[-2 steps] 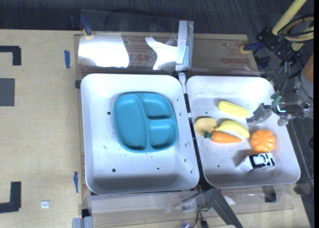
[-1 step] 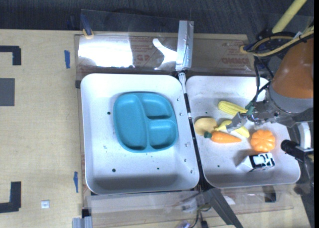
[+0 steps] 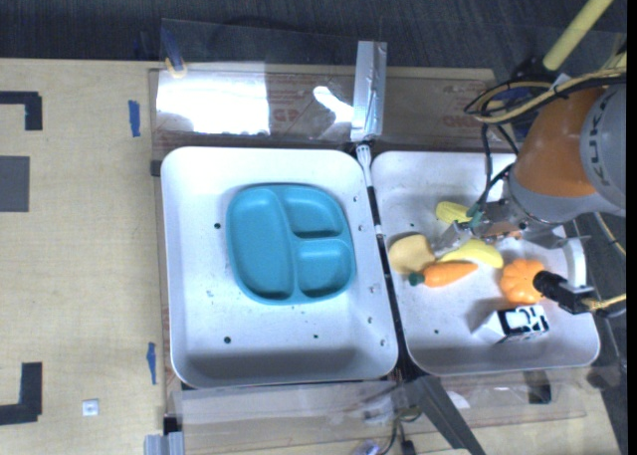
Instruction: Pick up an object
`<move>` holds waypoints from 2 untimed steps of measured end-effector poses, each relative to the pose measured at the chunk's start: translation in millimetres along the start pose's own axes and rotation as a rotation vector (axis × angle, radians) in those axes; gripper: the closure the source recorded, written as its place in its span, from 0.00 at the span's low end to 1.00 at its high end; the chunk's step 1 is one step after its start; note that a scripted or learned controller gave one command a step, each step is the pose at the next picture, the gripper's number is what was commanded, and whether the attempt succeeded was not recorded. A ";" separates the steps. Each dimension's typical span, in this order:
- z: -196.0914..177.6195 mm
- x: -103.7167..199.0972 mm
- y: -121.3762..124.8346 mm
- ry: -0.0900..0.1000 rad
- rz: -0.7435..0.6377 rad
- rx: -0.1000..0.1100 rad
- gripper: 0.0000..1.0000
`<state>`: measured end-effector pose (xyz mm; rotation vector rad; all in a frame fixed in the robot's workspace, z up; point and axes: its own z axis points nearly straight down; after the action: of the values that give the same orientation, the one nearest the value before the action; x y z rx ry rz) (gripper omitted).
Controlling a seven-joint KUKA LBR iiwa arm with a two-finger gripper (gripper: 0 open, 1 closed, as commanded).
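Observation:
My gripper (image 3: 456,235) is down in the right bin (image 3: 438,329), among a cluster of toy foods. Its tip sits just above an orange carrot (image 3: 450,272) and between a rounded yellow piece (image 3: 406,252) and a yellow banana-like piece (image 3: 485,255). A small yellow piece (image 3: 451,211) lies just behind it. An orange pepper-like object (image 3: 520,281) rests to the right of the carrot. A black-and-white block (image 3: 523,321) lies near the bin's front right. The wrist hides how the gripper meets these objects.
The left bin (image 3: 184,264) holds a blue divided tray (image 3: 289,242) in its middle. A ridge between the bins (image 3: 378,244) runs front to back. The arm's orange band (image 3: 557,154) and cables hang over the right bin's back right corner.

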<state>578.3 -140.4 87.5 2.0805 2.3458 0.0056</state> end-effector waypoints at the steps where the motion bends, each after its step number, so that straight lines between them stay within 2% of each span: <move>1: -11.2 0.3 1.7 -0.001 0.000 -0.005 1.00; 2: -10.6 0.4 1.3 -0.001 0.000 -0.004 0.00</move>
<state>579.6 -139.8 98.0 2.0788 2.3436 0.0091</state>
